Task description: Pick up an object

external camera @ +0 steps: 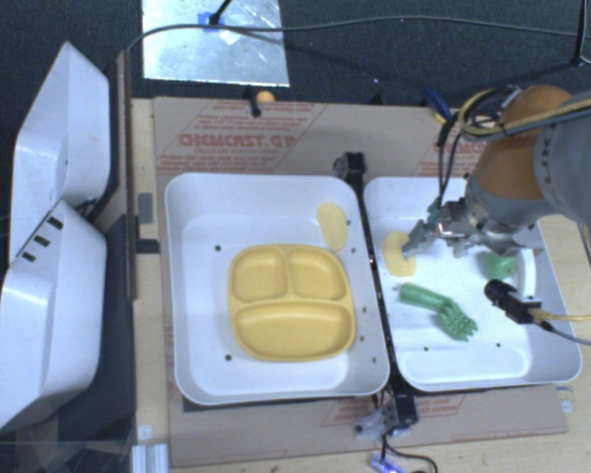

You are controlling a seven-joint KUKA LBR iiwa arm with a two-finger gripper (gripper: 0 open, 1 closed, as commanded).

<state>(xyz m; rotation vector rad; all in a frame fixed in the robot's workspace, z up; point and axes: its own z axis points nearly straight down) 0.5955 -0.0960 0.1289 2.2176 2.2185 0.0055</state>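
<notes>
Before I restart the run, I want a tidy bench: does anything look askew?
The small yellow piece in the left bin leans up against its right wall instead of lying flat. Nothing else stands out.

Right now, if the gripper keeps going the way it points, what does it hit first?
Likely the pale yellow piece in the right bin; the gripper points toward it, though depth is unclear.

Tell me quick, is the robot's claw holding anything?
Gripper: down in the right bin, right by the pale yellow piece; whether it is open, shut or holding that piece cannot be told.
</notes>
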